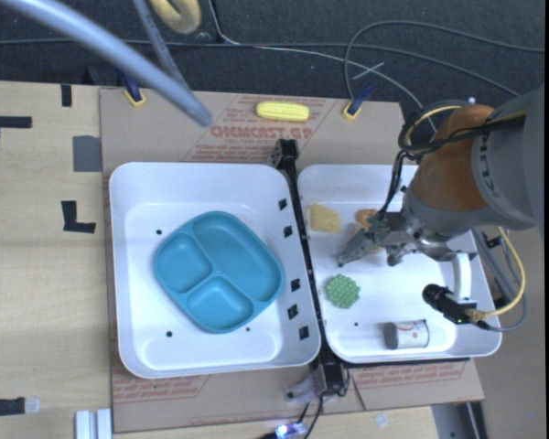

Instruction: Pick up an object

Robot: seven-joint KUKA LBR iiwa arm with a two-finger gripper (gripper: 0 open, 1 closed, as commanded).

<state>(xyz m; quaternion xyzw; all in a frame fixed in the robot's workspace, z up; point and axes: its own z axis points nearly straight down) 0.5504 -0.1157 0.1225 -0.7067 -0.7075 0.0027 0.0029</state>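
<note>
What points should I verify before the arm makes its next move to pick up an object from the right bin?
1. Objects within reach in the right bin: ok. A yellow block, a green bumpy ball, a small orange piece and a grey-and-white cylinder lie there.
2. Gripper over the right bin: ok, between the yellow block and the green ball.
3. Object between the fingers: cannot tell.
4. Fingers open or shut: cannot tell.
5. Green ball apart from other objects: ok.
6. Blue divided plate out of the way: ok, it sits in the left bin.
</note>
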